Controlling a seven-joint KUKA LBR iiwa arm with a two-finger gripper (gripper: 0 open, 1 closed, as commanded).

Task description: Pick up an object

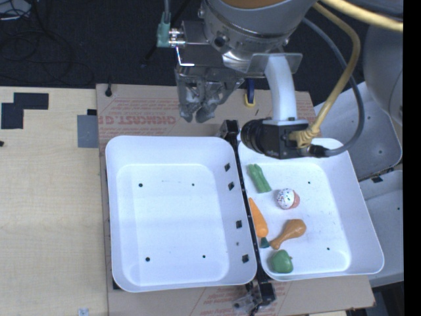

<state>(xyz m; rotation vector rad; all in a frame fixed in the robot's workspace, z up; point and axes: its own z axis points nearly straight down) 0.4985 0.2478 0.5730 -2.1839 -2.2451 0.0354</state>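
Observation:
My gripper (197, 112) hangs high above the back edge of the left bin (125, 176), its grey fingers close together with nothing visible between them. In the right bin (348, 216) lie several toy foods: a green pod (258, 178) near the divider, a white speckled ball (285, 199), an orange carrot (258, 219) along the left wall, a tan drumstick (289, 232) and a green pepper (281, 262) at the front. All of them lie well apart from the gripper.
A black clamp strip (240, 203) runs between the two bins. A black round fitting with a yellow cable (276, 139) sits over the right bin's back edge. Cardboard (138, 110) lies under the bins, on a wooden bench.

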